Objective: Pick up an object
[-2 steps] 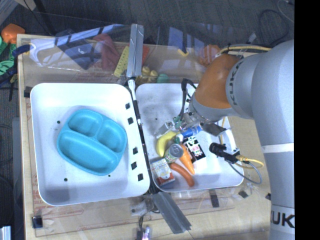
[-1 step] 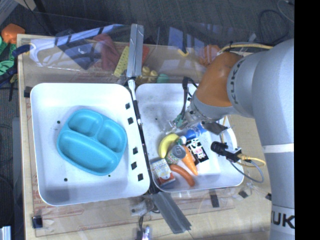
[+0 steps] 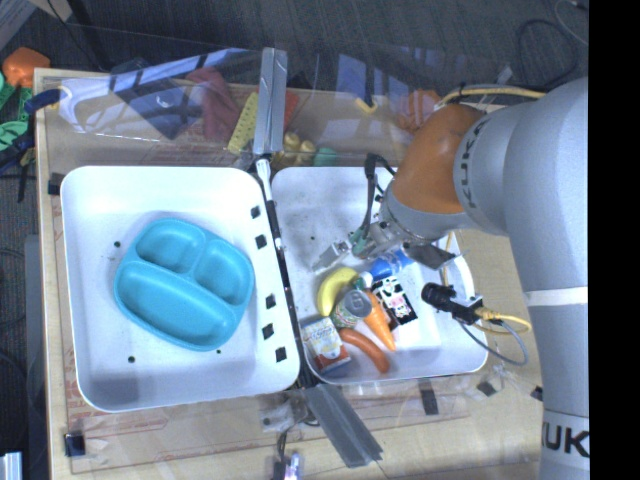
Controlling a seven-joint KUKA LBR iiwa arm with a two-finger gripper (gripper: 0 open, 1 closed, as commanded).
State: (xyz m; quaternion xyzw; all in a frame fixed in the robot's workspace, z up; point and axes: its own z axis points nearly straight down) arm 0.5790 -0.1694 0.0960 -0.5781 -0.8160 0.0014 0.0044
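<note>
Several small items lie in a cluster at the front of the right bin [image 3: 300,198]: a yellow banana [image 3: 335,290], an orange carrot [image 3: 377,320], a second orange piece [image 3: 364,349], a small round can [image 3: 350,310], a little carton [image 3: 325,340], a blue piece [image 3: 384,269] and a black-and-white piece [image 3: 398,304]. My gripper [image 3: 358,245] hangs low in the right bin, just above and behind the banana and beside the blue piece. The wrist and orange band [image 3: 435,173] hide much of it.
The left bin [image 3: 80,198] holds a blue divided plate [image 3: 185,281]. A metal divider [image 3: 270,98] runs between the bins. Toys and clutter lie behind the bins under clear sheeting. A black cable plug [image 3: 450,303] sticks out over the right bin's right side.
</note>
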